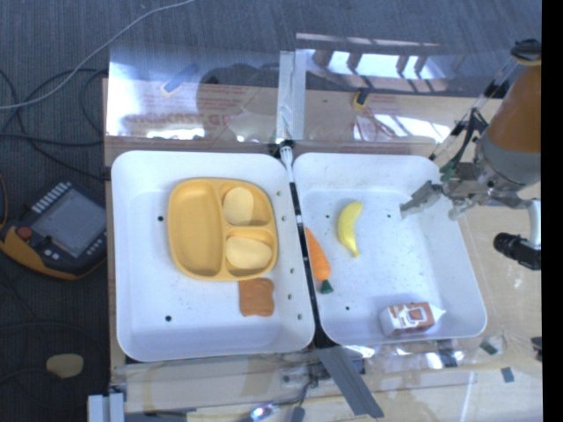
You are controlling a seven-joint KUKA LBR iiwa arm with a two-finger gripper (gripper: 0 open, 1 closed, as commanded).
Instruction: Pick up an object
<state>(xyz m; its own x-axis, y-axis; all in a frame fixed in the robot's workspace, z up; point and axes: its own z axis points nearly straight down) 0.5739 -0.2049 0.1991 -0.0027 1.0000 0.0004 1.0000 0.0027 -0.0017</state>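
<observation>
Camera view: the banana (350,227) lies in the right bin (457,262), near its centre. The hand (420,200) hangs over the same bin, right of the banana and apart from it, fingers spread with nothing between them. A carrot (317,258) lies left of the banana; a carton (410,317) lies below it.

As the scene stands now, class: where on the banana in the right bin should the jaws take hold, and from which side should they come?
Grip the banana across its thick middle, coming straight down from above. It lies flat on the right bin floor with open floor all around, its length running roughly top to bottom in the camera view, so the jaws should probably close across its narrow width. The gripper hangs nearby to its right.
</observation>
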